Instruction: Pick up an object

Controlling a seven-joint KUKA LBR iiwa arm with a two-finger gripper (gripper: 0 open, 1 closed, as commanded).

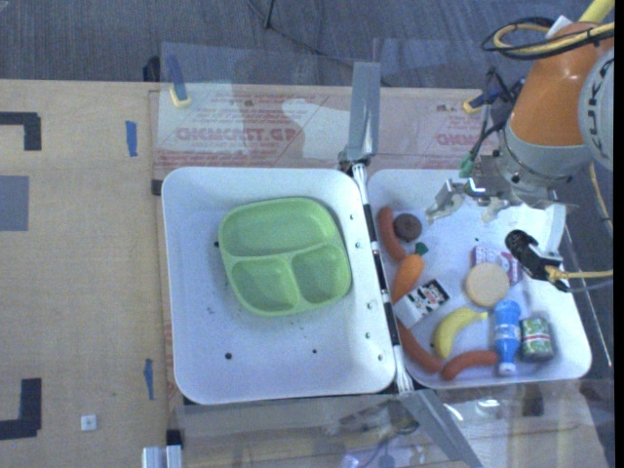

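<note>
Nearest the lens, along the front wall of the right-hand white bin (575, 359): a reddish-brown sausage (470, 363), a blue plastic bottle with a white label (505, 334), a small green can (535, 338), a yellow banana (454, 328). Slightly further in, a round tan biscuit-like disc (487, 284), a small black-and-white card packet (426, 298), an orange toy carrot (409, 273), a pink-and-white wrapped packet (492, 256). Beyond those, a second reddish sausage (388, 232) lying beside a dark brown round piece (407, 227), close to the divider.

Alongside, in the left-hand white bin (195, 359), a pale green three-compartment plastic tray (285, 255), well apart from everything else.

Farthest back, over the rear of the right bin: gripper (466, 195) hanging from the grey-and-orange arm (553, 105), above bare bin floor, touching nothing, nothing between its tips. Open or closed: cannot tell at this size.

Judged step: approach, no target yet reached, nothing lifted. Nearest candidates look to be the dark round piece and the sausage beside it. Next move calls for shifting over one chosen item, descending squarely, closing on it without nudging a neighbour, then lifting clear of the surface.
</note>
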